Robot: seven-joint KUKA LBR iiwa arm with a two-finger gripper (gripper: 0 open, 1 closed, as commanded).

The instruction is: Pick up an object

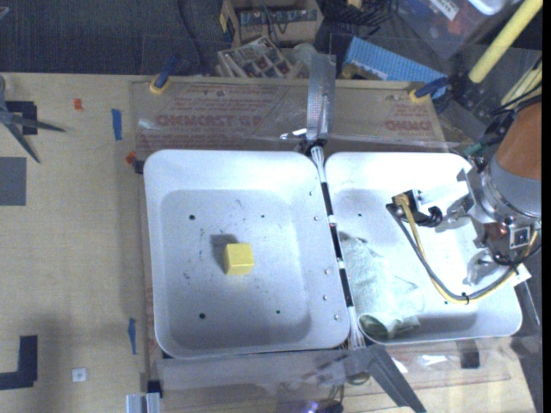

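Observation:
A small yellow block [239, 258] lies near the middle of the left bin [172, 179]. In the right bin [387, 170] a crumpled pale, greenish item [379, 289] rests against the left wall and front corner, its dark round end toward the front. The gripper [484, 268] hangs low over the right side of the right bin, below the grey wrist and orange band. It is well to the right of the pale item and far from the yellow block. I see nothing held in it.
A metal divider strip [331, 231] separates the two bins. Cardboard [224, 110] lies behind them on the wooden bench. A yellow cable [430, 269] loops from the wrist across the right bin's floor.

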